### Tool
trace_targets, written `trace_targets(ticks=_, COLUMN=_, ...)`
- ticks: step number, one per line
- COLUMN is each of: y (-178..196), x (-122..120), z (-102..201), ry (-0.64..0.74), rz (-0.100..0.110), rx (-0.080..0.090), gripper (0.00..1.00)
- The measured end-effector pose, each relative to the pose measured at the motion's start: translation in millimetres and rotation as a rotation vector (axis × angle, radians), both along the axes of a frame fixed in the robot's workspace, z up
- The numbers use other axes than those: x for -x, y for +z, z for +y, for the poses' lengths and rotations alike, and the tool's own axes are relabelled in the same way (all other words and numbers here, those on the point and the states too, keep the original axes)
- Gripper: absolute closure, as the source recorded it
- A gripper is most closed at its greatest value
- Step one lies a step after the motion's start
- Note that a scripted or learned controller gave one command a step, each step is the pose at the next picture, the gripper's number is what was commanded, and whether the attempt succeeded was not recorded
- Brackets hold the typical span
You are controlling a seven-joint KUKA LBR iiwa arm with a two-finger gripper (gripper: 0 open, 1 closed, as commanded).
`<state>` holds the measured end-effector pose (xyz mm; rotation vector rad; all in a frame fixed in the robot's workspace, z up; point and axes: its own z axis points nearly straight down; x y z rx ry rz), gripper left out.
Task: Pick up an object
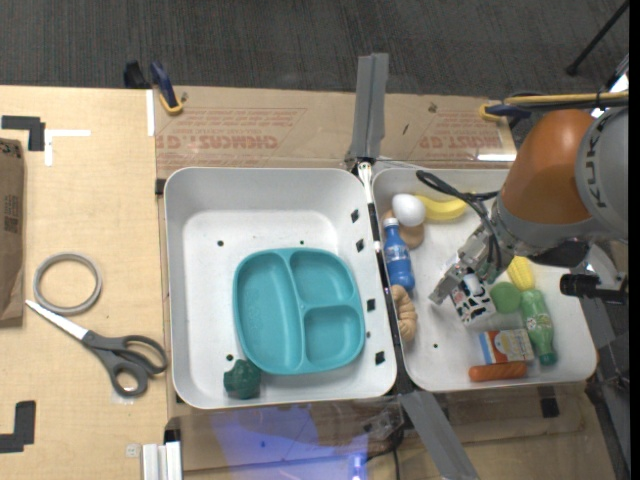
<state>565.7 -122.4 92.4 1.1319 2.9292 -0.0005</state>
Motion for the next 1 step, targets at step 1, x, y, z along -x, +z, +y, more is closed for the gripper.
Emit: trace_targets(ticks=1, y=9.4, x=-0.7, z=-0.1, ry=0.003, rz=-0.002, rx=0.001, gripper=1.0)
